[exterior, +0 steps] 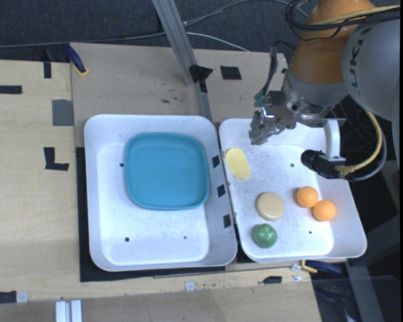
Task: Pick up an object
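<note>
camera view, looking down at a slant, has two shallow white bins side by side on a wooden bench. left bin (pixel 107 247) holds a square blue plate (pixel 166 170), lying flat and taking up most of its upper middle. right bin (pixel 346 237) holds the loose things: a pale yellow piece (pixel 238 162) near its upper left corner, close to the wall shared with the left bin; a round cream-coloured piece (pixel 271 206) around the middle; a green ball (pixel 264 235) just below that, near the front wall; and two orange balls (pixel 316 204) toward the right side, just beside each other, one a little lower and further right.

the arm comes in from the right, grey with an orange band above the wrist. its gripper (pixel 260 134) hangs over the upper part of the right bin, near the back wall, above and a little to the right of the pale yellow piece and apart from it. the fingertips point down and to the left. nothing sits between the fingers, but whether the jaws stand wide or narrow cannot be told from this angle. a black cable with a yellow hose loops at the arm's right side.
</note>
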Controlling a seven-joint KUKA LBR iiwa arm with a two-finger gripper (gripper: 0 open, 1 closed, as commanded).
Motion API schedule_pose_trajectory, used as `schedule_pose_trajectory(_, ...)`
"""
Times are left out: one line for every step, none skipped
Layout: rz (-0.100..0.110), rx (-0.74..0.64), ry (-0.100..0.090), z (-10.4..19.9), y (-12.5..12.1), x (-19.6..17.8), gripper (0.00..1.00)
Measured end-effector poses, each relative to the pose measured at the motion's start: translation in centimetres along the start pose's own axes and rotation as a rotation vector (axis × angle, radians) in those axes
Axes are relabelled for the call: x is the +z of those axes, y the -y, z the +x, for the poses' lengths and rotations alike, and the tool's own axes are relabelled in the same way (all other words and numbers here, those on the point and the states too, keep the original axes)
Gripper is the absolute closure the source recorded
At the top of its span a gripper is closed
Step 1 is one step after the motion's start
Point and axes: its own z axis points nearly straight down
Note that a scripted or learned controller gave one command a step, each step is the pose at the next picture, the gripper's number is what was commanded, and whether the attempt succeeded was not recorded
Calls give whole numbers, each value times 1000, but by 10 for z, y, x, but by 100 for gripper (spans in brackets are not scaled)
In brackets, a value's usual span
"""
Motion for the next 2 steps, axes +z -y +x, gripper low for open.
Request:
schedule_pose_trajectory(1, -1, 0, 54, 15, 2, 100)
schedule_pose_trajectory(2, 0, 0, 97, 28, 23, 100)
